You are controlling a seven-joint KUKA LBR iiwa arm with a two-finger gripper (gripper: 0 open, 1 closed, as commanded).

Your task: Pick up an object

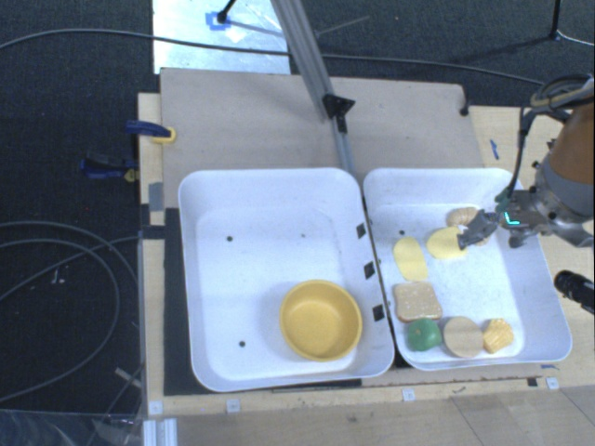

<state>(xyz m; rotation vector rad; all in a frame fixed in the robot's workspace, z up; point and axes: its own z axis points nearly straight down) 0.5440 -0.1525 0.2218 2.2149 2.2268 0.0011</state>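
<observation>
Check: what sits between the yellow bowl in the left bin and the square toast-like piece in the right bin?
In the camera view, just the two white bins' adjoining rims with black clips separate the yellow bowl from the square toast-like piece; no objects.

The gripper (476,230) hangs low in the right bin (530,295), just beside a pale yellow piece (444,244) and a tan one (460,216). A yellow bowl (321,320) sits in the left bin (232,240).
</observation>
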